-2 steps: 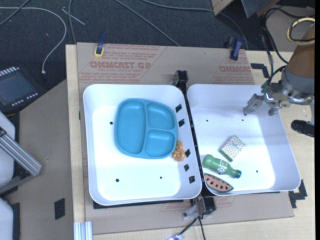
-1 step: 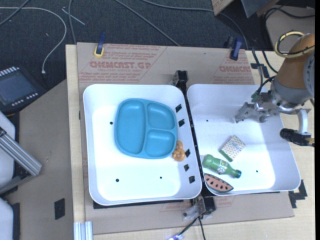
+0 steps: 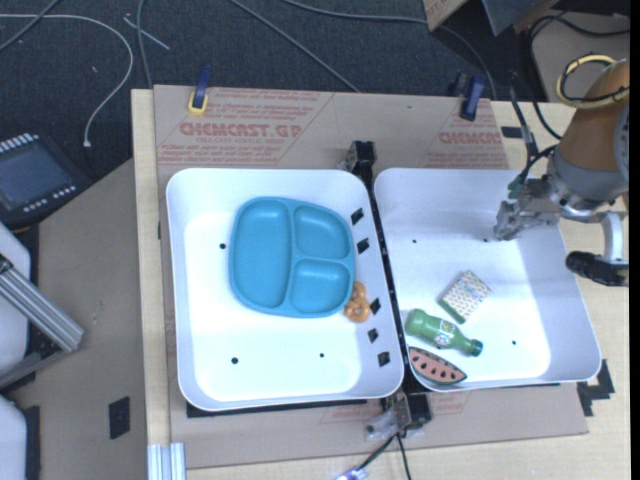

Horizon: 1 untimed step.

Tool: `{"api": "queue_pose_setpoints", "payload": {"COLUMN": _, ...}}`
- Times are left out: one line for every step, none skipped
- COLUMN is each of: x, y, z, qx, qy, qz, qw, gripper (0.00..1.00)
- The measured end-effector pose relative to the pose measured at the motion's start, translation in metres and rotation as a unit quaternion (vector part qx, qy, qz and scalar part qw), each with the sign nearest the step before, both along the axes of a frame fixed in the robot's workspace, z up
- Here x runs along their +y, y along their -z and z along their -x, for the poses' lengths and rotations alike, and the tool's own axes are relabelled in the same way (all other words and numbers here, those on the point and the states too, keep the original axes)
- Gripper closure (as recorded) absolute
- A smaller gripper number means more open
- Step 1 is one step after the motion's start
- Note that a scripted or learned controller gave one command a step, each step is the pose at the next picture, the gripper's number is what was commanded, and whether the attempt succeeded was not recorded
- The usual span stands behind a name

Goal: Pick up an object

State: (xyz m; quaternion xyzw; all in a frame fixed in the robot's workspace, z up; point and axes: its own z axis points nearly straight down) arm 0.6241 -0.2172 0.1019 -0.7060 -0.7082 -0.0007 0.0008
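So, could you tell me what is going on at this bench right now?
A robot arm reaches in from the right, its claw over the upper part of the right bin, with nothing visibly held. Lower in that bin lie a small patterned box, a green bottle and a watermelon slice toy. The left bin has a blue divided plate and a small orange toy beside it. Nothing looks picked up yet.
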Motion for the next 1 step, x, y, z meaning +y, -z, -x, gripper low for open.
{"api": "queue_pose_setpoints", "payload": {"x": -0.0016, "y": -0.0439, "z": 0.0011, "qx": -0.002, "qy": 0.001, "qz": 0.0018, "qw": 1.0000, "gripper": 1.00}}
